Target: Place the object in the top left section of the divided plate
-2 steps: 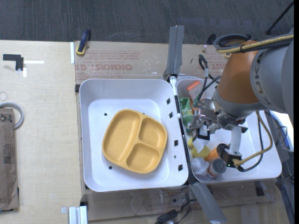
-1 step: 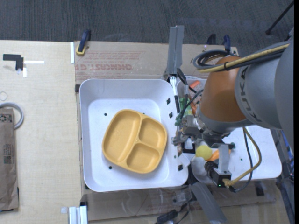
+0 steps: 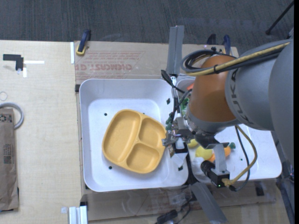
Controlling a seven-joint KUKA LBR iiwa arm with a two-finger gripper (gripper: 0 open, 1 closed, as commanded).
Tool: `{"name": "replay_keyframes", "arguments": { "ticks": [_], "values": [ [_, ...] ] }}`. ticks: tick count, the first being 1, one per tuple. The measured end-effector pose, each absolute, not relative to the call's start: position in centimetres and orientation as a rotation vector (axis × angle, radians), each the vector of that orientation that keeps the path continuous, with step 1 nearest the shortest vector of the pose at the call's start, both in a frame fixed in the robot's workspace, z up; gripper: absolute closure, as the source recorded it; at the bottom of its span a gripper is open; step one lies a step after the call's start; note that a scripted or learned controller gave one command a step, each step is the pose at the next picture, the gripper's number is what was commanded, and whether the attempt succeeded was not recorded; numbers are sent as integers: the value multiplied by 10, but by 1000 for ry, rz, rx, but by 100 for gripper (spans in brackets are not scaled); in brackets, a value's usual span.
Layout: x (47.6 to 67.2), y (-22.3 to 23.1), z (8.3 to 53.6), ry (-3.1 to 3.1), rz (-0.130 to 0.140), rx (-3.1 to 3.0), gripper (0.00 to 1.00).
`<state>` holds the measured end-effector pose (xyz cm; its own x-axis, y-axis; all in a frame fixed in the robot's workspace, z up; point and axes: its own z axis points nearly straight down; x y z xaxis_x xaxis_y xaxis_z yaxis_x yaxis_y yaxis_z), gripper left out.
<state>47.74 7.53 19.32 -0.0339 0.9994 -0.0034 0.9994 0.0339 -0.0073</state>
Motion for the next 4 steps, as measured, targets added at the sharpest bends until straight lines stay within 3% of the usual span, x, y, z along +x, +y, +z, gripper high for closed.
{"name": "replay_keyframes", "arguments": {
  "ticks": [1, 2, 3, 4],
  "values": [
    [478, 76, 205, -1951, 10, -2462, 100],
    [479, 127, 123, -2065, -3, -2371, 100],
    [482, 189, 121, -1754, -20, -2613, 100],
    [477, 215, 185, -1639, 14, -2682, 100]
  ]
}}
